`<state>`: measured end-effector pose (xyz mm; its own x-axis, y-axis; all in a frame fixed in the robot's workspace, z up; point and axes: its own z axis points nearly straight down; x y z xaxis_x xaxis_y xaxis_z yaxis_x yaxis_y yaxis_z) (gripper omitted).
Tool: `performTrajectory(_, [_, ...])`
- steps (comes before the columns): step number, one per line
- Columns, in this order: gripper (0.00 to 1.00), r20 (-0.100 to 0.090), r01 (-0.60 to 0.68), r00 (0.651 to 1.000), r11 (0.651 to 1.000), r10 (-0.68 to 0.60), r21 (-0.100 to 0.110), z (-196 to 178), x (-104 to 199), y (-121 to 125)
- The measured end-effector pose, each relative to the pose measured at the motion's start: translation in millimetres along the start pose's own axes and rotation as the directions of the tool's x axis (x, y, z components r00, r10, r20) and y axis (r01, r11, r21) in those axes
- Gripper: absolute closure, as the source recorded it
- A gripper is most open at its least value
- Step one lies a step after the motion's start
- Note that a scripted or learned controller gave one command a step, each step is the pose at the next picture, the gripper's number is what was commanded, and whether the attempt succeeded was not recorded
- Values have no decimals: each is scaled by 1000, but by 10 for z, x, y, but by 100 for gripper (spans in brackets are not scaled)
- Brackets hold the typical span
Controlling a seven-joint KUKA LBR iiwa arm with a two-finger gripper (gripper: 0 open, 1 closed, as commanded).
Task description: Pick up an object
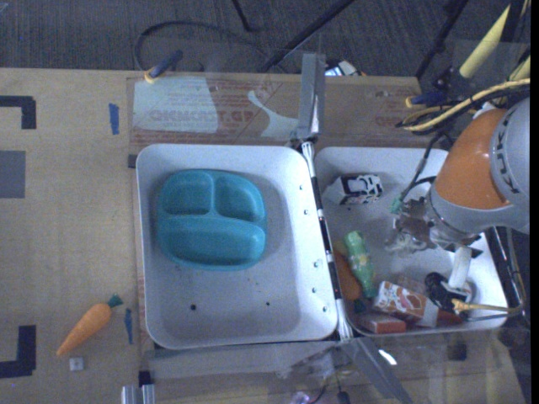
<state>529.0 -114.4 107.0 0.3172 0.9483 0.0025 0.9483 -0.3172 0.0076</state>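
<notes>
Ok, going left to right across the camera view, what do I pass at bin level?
Toy carrot on the bench, blue divided tray in the left bin, green bottle in the right bin, then the gripper with the arm's orange band beyond it.

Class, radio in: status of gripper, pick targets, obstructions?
Gripper low in right bin, fingers unclear. Cow toy, green bottle, carton unheld. Clutter close around.

The tray (210, 219) looked like smooth matt teal plastic; the bins (286, 310) glossy white plastic; the table (59, 251) matt wood.
</notes>
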Motion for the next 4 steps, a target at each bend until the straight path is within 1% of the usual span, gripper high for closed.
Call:
performTrajectory(1, [0,0,0,1000,1000,0,0,1,0,-1])
performTrajectory(2, [100,-1,-2,1000,1000,2,-1,-100,-2,6])
performTrajectory(3, [0,0,-2,1000,1000,2,0,-92,-3,2])
performTrajectory(4, [0,3,31,1000,1000,-31,1,196,-42,-498])
